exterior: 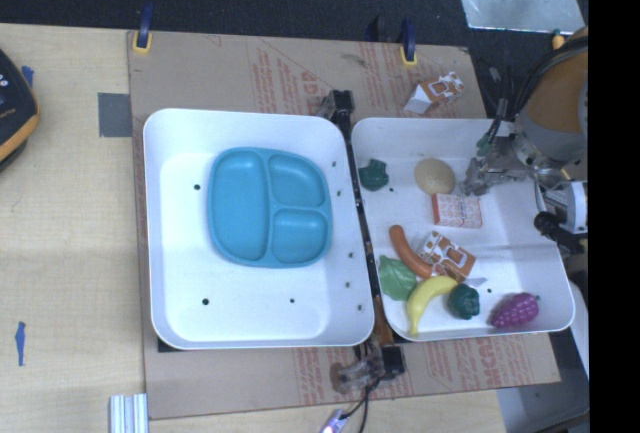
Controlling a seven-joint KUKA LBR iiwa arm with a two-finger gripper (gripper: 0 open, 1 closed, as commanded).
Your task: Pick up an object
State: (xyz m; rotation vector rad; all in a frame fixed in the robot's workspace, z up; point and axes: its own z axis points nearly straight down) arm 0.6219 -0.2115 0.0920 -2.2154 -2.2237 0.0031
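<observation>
Nearest the camera, along the front of the right bin (560, 271), lie a purple grape bunch (514, 310), a yellow banana (428, 299), a dark green piece (463, 301), a leafy green piece (396, 278), a sausage (408, 251) and a small printed packet (446, 253) whose writing is too small to read. Farther back sit a red-and-white packet (457, 210), equally unreadable, a beige round object (435, 175) and another dark green piece (374, 175), while the left bin (170, 221) holds a blue divided plate (268, 206). At the far right the gripper (483, 171) hangs low just beside the beige object and above the red-and-white packet; whether it is apart or together I cannot tell, and nothing looks lifted, so the pick seems yet to be done.
</observation>
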